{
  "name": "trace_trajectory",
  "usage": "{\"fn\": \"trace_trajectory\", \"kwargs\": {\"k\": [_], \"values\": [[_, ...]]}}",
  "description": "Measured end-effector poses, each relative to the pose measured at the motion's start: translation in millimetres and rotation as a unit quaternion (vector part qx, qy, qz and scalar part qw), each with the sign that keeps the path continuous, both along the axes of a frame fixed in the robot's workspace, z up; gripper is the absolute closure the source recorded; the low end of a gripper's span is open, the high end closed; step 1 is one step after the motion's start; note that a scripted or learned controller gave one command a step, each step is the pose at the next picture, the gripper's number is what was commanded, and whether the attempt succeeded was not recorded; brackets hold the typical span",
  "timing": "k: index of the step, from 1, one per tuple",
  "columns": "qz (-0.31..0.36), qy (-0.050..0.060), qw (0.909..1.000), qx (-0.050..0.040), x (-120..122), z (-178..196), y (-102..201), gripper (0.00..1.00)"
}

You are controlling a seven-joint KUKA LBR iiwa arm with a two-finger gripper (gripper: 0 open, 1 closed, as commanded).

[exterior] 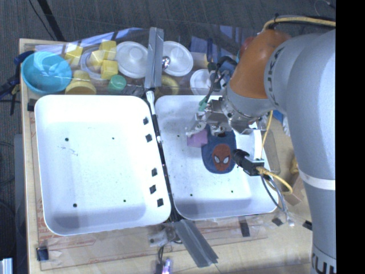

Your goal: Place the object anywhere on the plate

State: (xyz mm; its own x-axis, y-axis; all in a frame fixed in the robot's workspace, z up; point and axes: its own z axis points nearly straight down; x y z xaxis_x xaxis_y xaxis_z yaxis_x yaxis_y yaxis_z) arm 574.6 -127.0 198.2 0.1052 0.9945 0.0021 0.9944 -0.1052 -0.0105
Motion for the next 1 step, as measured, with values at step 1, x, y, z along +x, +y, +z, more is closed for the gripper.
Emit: {"fn": "trace_trajectory", "kwargs": {"k": [1], "values": [[-0.031,-0.002,0.9995,-0.0016,39.9,40.4,45.9,1.00]]}}
